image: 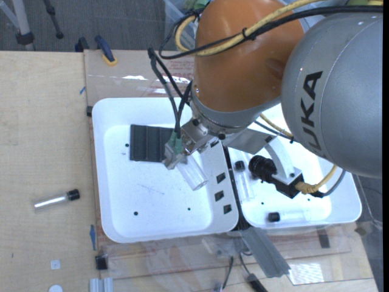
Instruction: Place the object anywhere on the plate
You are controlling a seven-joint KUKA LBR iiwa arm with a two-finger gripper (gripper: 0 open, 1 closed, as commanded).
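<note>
Camera view from above, task under way and not yet completed. The gripper [180, 154] is hovering low over the left bin [152, 210], just beside the right edge of the dark ribbed plate [148, 143], which is lying flat on the bin floor near its back wall. A clear tube [196, 176], judged to be the object to be placed, is sitting just below and to the right of the gripper, over bare white floor and off the plate. Whether the gripper is standing open or closed, and whether it is actually gripping the tube, cannot be told, because the arm's bulk is covering the wrist. Nothing is resting on the plate, so the placing is still to be done. The tube is needing to be carried a short way leftward and set down on the ribbed surface. A capped vial [284, 216] is lying in the right bin [319, 207], and another vial [56, 199] is lying on the bench [42, 120], well apart from both bins.
</note>
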